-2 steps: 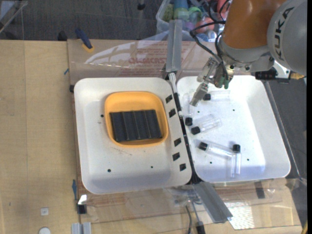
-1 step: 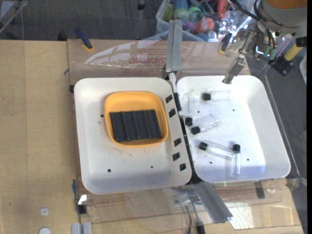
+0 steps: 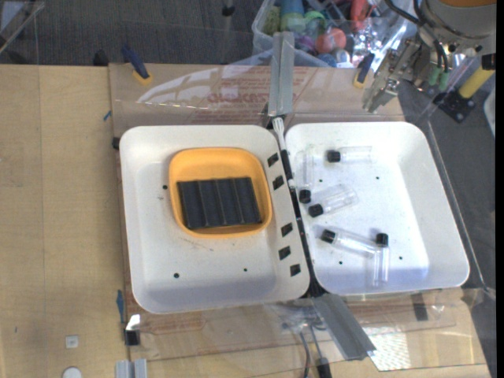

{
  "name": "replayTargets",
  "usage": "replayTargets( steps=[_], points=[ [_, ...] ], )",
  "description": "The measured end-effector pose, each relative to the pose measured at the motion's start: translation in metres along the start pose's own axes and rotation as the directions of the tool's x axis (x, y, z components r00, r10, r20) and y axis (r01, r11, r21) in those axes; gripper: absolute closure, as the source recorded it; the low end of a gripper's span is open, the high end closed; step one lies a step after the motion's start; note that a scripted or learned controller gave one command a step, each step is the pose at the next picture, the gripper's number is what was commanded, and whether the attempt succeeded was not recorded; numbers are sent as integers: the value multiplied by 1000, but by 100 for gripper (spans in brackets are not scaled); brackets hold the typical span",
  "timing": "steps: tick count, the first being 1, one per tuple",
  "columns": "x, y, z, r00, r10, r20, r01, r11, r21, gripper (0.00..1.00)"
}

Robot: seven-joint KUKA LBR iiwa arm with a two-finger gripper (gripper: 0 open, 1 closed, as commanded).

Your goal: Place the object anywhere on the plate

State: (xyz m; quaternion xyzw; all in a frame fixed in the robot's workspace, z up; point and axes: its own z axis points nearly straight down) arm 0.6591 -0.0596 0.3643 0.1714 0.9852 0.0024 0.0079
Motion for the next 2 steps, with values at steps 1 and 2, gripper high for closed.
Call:
replayTargets(
  steps=[1,2],
  points=[
    [-13,-65,-51,951,-310,-5,310,951,3,100],
    [-34,-145,-74,840,-543,-5,543,840,2,100]
  ],
)
